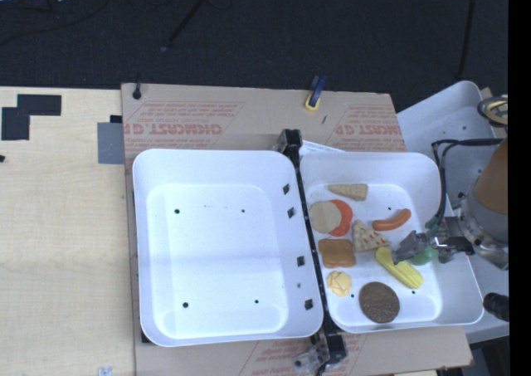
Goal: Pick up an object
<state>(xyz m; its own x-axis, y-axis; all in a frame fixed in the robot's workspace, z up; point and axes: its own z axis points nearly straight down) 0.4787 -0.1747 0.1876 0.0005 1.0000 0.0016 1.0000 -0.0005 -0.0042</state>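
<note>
**A:** Where is the gripper (412, 244) sitting at this moment?

**B:** It is hanging low inside the right bin (452, 304), reaching in over that bin's right wall. The grey arm (489, 237) is trailing off behind it toward the right edge, with the orange band (498, 179) showing above the wrist.

**A:** And the jaws, are they spreading or pinching?

**B:** I cannot tell. The dark tips are blurring into the toys beneath them, so nothing is showing clearly between them.

**A:** What is lying nearest the jaws?

**B:** The yellow corn cob (399, 267) is lying just below and slightly left of them, slanting across the bin floor. A green piece (425, 255) is peeking out right beside the jaws, touching or nearly touching the corn. The orange sausage (392, 220) is resting just above and left of the jaws.

**A:** And further out from them?

**B:** Left of the jaws, the pale cheese wedge (367, 237) is sitting near, with the toast slice (336, 251) beyond it. Further left and up, the round ham slice (331, 217) is lying close to the divider. The tan wedge (348, 192) is resting up and left, well apart from the jaws. Down and left, the brown round patty (379, 301) is lying near the bin's front wall, and the small yellow piece (338, 283) is sitting left of that.

**A:** And the other bin?

**B:** The left bin (149, 241) is standing well to the left of the jaws, past the black clips (292, 144) joining the two.
</note>
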